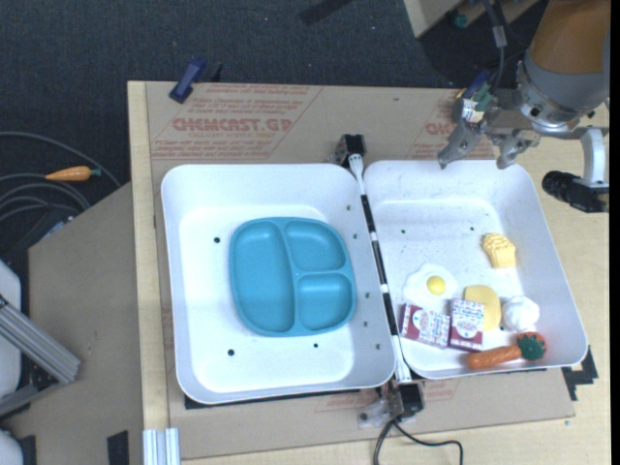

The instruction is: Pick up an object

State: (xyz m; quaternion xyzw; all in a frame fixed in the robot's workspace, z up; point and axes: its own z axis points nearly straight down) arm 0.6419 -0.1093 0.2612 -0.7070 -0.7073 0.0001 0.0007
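Camera view has the gripper (479, 151) hovering over the far rim of the right bin (542, 211), fingers spread open with nothing between them. All the toy food sits at that bin's near end, well apart from the fingers; the carrot (496, 356) lies along the near wall, green top pointing right.

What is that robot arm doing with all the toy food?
The robot's hand hangs open over the far edge of the right bin, holding nothing. The toy food sits at the near end of that bin: a fried egg, two small cartons, a carrot and a yellow piece. The left bin holds a blue divided plate. Nothing is picked up yet.
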